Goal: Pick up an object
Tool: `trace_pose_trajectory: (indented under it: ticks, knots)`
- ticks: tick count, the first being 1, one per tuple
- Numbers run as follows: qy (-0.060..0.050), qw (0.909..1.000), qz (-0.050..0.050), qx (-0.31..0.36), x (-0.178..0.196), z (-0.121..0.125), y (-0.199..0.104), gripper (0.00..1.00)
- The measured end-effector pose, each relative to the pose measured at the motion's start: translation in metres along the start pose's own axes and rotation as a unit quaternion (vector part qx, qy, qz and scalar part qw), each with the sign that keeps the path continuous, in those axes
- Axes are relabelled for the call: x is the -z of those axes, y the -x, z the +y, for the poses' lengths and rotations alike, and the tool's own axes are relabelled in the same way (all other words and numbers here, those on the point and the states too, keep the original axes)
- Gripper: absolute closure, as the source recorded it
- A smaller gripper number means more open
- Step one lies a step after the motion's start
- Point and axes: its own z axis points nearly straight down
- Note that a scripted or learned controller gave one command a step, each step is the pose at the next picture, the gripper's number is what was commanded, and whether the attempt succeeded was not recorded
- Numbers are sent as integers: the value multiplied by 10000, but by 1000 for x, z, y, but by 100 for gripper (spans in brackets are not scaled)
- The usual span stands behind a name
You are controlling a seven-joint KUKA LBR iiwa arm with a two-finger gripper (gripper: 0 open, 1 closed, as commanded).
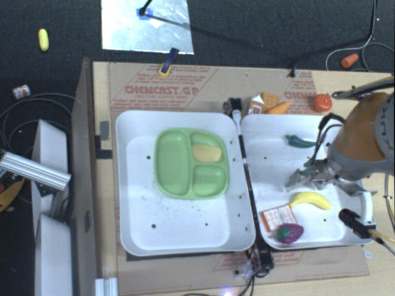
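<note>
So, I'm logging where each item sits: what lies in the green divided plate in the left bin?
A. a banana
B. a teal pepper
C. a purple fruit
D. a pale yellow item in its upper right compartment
D: the green divided plate holds a pale yellow item in its upper right compartment.

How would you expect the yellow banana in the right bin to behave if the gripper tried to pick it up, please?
The banana looks smooth and curved, so it may slip or pivot between the fingers. It lies flat on the right bin floor, so rolling seems unlikely. It is probably a light toy, easy to nudge aside.
</note>
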Motion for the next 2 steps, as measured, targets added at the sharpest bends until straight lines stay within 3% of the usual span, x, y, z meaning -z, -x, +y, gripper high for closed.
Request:
trace_pose_trajectory:
  ticks: [1, 2]
  knots:
    - [55, 10000, -21, 2, 139, -42, 3, 0]
    - [-43, 10000, 5, -8, 49, -35, 18, 0]
